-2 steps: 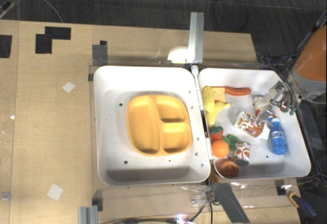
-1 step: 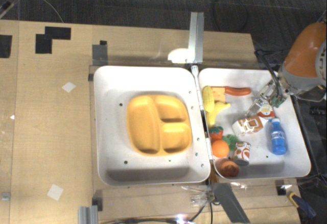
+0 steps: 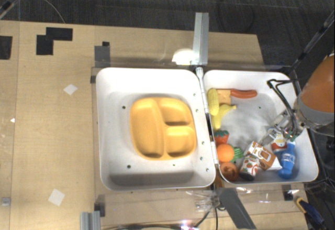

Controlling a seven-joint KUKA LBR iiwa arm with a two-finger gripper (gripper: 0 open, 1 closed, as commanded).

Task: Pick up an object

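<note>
Hand [image 3: 278, 132] state I can't tell; hovering over the crowded carton [image 3: 260, 157] and blue bottle [image 3: 287, 162], it might snag both.

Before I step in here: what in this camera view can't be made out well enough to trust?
- Gripper, camera view: small and blurred over the right bin; open, shut or holding anything cannot be told.
- Arm: cut off by the right edge.
- Blue object: partly under the gripper and a patterned carton; what it is stays unclear.
- Toy food along the bin's left wall: overlapping, too small to separate surely.
</note>
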